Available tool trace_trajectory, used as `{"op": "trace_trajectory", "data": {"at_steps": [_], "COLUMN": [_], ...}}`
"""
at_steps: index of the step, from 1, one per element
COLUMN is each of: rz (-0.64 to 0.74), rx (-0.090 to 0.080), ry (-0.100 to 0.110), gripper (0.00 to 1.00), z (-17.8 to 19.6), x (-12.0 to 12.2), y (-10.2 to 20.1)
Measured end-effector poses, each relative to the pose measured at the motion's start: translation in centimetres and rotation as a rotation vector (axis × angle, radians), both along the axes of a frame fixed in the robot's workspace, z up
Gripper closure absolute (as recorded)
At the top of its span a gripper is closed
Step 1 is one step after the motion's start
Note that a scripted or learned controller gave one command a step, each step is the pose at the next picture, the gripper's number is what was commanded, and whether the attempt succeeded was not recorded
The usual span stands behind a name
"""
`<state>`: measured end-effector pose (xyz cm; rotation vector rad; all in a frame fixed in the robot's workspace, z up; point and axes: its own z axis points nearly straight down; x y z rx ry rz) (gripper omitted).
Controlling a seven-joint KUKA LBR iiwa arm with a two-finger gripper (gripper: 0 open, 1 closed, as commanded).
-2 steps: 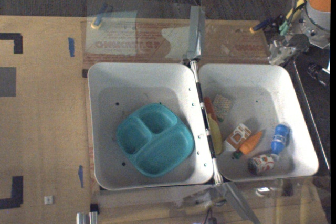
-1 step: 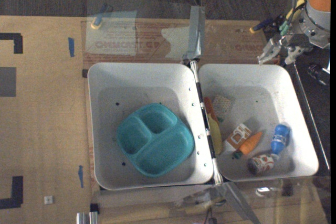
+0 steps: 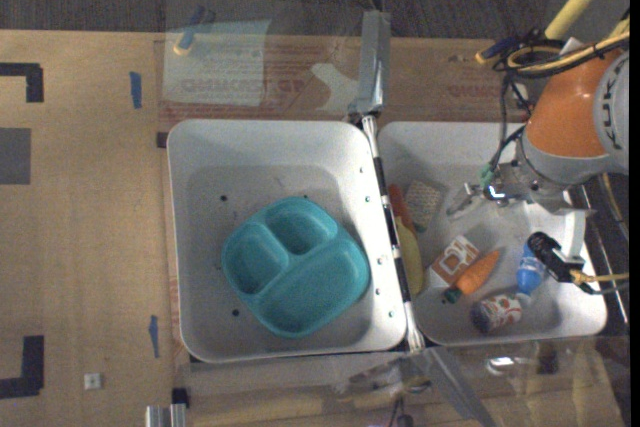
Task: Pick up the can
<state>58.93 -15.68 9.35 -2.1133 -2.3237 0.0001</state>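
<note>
The can (image 3: 497,312) lies on its side near the front wall of the right bin (image 3: 590,315); it is grey with a red and white label. My gripper (image 3: 472,199) hangs over the middle of that bin, well behind the can and apart from it. Between the two lie a carrot (image 3: 474,275) and a small orange and white box (image 3: 455,258). Nothing shows in the gripper.
A blue bottle (image 3: 530,273) stands just right of the carrot. A speckled pale pad (image 3: 423,201) and long yellow and red items (image 3: 405,245) lie along the right bin's left wall. In the left bin (image 3: 200,175) sits a teal divided plate (image 3: 295,265).
</note>
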Motion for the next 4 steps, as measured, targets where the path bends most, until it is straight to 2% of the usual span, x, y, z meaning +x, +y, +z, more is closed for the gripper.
{"op": "trace_trajectory", "data": {"at_steps": [1, 2, 3, 4], "rz": [0.007, -0.122, -0.067, 0.009], "rx": [-0.002, -0.002, 0.0, 0.012], "ry": [-0.006, -0.002, -0.002, 0.006], "gripper": [0.0, 0.0, 0.0, 0.0], "z": [-0.7, 3.9, -0.5, -0.7], "x": [7.9, 7.8, 2.7, 7.9], "y": [-1.9, -6.6, 0.8, -5.1]}}
